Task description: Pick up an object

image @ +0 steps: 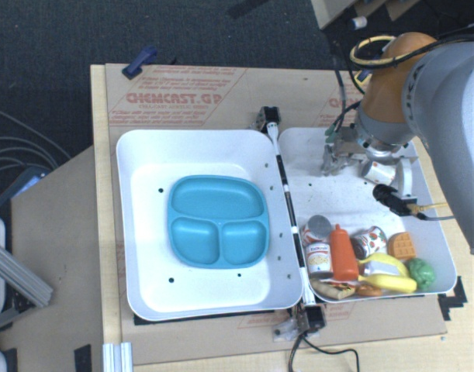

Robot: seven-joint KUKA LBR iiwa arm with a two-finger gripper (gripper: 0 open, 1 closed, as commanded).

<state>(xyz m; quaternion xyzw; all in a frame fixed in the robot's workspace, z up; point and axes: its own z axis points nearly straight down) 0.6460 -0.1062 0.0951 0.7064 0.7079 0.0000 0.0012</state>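
Lengthwise, orange bottle [344,254] points up-frame — banana [389,274] lies crosswise.

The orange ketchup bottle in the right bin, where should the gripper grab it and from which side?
Grip the orange bottle across its wide body, just below the neck, coming straight down from above. It lies flat, cap toward the bin's middle, with a can and a banana crowding its sides, so fingers probably fit best near the upper, freer end.

A dark carpeted floor [105,22] surrounds the bench. Brown printed cardboard [174,95] covers the bench top. Grey cables [19,149] loop on the floor at left; a blue clip [140,62] sits at the cardboard's far edge.
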